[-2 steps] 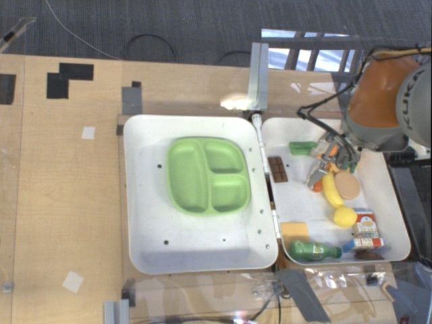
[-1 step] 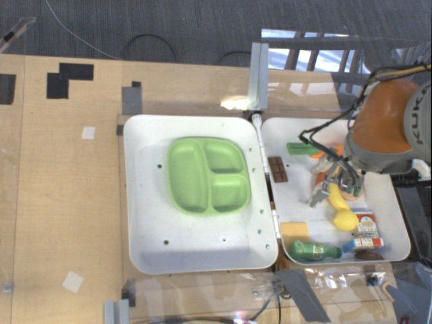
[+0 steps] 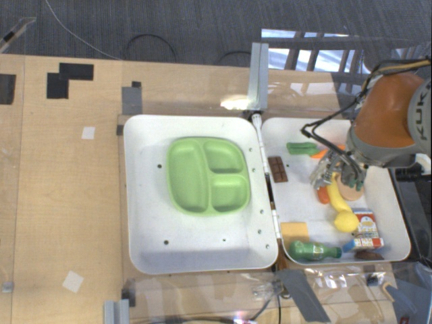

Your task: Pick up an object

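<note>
Yellow is what you should look for first: the banana (image 3: 339, 211) lies in the right bin (image 3: 398, 245), running from just under the gripper (image 3: 335, 179) down toward the bin's near side, with a round yellow lemon-like end at its lower tip. An orange piece (image 3: 323, 195) sits touching its upper left end. The gripper hangs right over the banana's top end, close to or touching it; its metal parts blur together there, so you cannot tell how wide it stands or whether it has hold of anything.

Just right of the banana you see a round tan object (image 3: 352, 191), partly under the wrist. Below that, a small red-and-white carton (image 3: 365, 225) lies by the bin's right wall, with a dark item (image 3: 368, 253) beneath it. Along the near edge rests a green bottle (image 3: 315, 250) on its side, and a yellow block (image 3: 294, 231) sits just above its left end. A brown chocolate bar (image 3: 277, 169) lies near the left wall of that bin, and a green marker-like stick (image 3: 302, 148) with an orange bit beside it lies toward the far side.

In the left bin (image 3: 145, 248) you have a green divided plate (image 3: 207, 175), well apart from everything else. The arm's orange band (image 3: 385, 113) looms above the right bin.
</note>
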### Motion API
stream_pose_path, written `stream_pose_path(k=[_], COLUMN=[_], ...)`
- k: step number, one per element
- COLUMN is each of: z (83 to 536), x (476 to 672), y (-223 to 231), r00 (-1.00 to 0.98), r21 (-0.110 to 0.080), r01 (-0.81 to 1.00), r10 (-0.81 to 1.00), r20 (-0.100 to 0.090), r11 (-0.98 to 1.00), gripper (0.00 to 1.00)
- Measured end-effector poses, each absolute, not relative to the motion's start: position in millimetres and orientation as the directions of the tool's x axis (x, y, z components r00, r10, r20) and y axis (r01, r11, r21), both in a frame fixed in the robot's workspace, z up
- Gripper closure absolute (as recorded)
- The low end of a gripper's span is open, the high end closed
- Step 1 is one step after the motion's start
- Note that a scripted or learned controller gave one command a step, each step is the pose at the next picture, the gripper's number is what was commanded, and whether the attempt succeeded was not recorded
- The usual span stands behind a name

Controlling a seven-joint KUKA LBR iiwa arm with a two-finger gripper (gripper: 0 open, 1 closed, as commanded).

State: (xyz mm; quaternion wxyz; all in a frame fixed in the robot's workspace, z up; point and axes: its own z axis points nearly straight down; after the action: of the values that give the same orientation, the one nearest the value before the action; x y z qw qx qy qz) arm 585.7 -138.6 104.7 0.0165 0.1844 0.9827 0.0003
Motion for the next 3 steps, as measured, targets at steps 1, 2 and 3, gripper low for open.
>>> stream_pose_path(k=[1,2,3], z=[232,243,242], x=[587.5,641.3,641.0], y=[-71,-85,-85], r00=[-0.863,-0.835,-0.836], r21=[0.010,0.005,0.005], r01=[0.505,0.549,0.549], r10=[0.505,0.549,0.549], r20=[-0.017,-0.010,-0.009], r11=[0.863,0.835,0.836], gripper=[1.00,1.00,0.00])
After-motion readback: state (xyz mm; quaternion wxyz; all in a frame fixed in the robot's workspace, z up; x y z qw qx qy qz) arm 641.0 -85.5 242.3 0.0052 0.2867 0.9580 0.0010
